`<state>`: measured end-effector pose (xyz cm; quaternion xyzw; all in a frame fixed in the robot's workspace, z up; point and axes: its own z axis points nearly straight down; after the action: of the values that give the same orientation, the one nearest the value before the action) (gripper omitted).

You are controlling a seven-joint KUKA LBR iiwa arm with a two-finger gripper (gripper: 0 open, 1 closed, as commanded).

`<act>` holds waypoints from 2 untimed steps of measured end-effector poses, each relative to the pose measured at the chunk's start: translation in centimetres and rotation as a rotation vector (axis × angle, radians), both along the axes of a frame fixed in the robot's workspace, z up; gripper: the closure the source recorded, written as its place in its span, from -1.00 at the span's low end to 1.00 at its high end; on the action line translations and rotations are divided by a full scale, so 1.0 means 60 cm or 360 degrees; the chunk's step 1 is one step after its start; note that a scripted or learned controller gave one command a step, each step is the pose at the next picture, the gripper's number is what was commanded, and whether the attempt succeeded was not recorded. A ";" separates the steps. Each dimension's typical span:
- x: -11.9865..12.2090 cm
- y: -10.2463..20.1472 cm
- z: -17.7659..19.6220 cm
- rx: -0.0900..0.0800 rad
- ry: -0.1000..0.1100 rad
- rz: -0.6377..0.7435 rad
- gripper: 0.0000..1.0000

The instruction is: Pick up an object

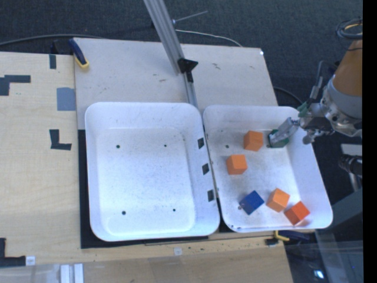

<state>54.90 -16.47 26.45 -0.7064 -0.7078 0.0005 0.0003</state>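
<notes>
Camera view, claw (pixel 281 135) low in right bin (pixel 306 158), just beside orange cube (pixel 254 140), opening unreadable

Five small blocks lay in the right bin (pixel 306 158). An orange block (pixel 254 141) sat near the bin's upper middle, and just beside it on the right was a small green thing (pixel 277 139), possibly another block, too blurred to make out. A second orange block (pixel 237 164) rested below and slightly left of the first. Toward the lower edge, a blue block (pixel 252 202) lay turned at an angle, with an orange block (pixel 278 199) near its right and a redder orange block (pixel 297 212) just beyond, close to the bin's corner.
</notes>
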 end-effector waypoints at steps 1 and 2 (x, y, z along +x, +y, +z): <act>0.048 0.041 -0.223 0.0003 0.0011 -0.0001 -1.00; 0.127 0.058 -0.291 -0.0001 -0.0002 0.0002 -1.00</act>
<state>62.53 -12.96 8.99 -0.7058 -0.7084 0.0003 -0.0004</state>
